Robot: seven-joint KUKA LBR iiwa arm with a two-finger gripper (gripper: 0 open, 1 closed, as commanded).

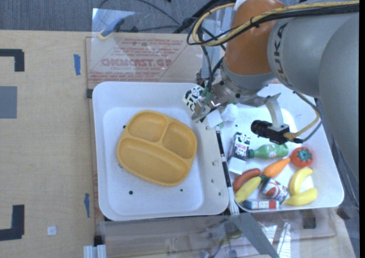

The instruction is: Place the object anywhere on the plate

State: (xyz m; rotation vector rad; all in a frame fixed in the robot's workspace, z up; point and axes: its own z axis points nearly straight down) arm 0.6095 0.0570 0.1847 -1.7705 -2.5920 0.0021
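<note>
So when I looked over, the gripper (204, 101) was up over the divider between the two bins, and a little black-and-white cow-patterned toy (194, 97) sat right at its tip, near the back edge of the left bin (108, 194). Honestly couldn't tell if the fingers were actually clamped on it or just next to it. The toy looked small, light and probably hard plastic, kinda slick, so I'd guess pinching it across the middle is the safest bet. The yellow divided plate (157, 147) sat in the left bin, just beside and below the toy. The bins were smooth white plastic on a wooden bench (40, 137), with a pile of toy food (274, 177) in the right bin (331, 194).
</note>
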